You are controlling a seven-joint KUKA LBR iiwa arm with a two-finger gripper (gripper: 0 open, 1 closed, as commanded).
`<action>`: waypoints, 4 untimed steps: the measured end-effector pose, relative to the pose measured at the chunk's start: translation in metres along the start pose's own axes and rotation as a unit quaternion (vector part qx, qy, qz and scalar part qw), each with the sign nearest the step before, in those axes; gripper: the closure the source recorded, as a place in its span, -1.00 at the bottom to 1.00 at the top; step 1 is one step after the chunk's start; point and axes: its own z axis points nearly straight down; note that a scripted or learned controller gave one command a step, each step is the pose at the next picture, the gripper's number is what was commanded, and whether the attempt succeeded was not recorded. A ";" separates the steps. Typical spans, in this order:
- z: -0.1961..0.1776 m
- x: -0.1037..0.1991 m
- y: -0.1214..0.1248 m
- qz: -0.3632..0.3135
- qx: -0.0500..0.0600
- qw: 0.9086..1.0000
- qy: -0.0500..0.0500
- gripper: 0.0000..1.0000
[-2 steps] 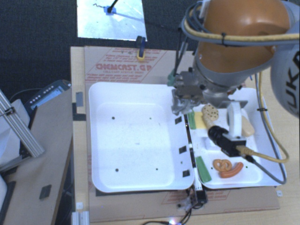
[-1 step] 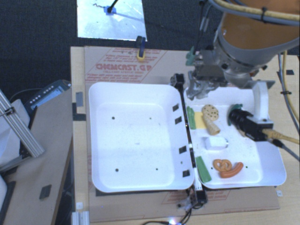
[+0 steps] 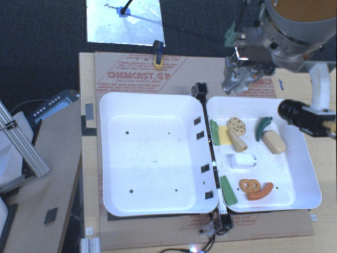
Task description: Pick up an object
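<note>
Objects for picking: a cluster of small toy food pieces lying in the right bin [image 3: 303,157], all loose on its white floor.
Cookie: a round tan cookie [image 3: 236,125] with dark specks, at the far-left part of the right bin, overlapping a flat yellow square [image 3: 224,136].
Roll: a pale tan cylinder [image 3: 238,143], tilted, just near of the cookie and touching the yellow square's edge.
Green pepper: a dark green curved piece [image 3: 262,127], right of the cookie, its lower end close to a beige bread-like block [image 3: 274,142].
White piece: a small white block [image 3: 243,161], hard to make out against the bin floor, in the middle of the bin.
Pretzel and sausage: an orange-brown pretzel [image 3: 249,185] touching an orange sausage [image 3: 260,191], in the near part of the bin.
Green strips: one green strip [image 3: 215,132] along the bin's left wall at the far end, another [image 3: 228,190] at the near end.
Left bin: the left bin [image 3: 113,141] is white and shallow, side by side with the right one.
Gripper: the gripper [image 3: 238,81] hangs above the bench just beyond the far rim of the right bin, apart from all the pieces; whether its pincer is apart or together cannot be told.
Arm: the grey arm [image 3: 295,15] enters from the far right.
</note>
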 end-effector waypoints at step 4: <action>0.036 -0.100 0.026 0.006 0.006 1.000 -0.002 1.00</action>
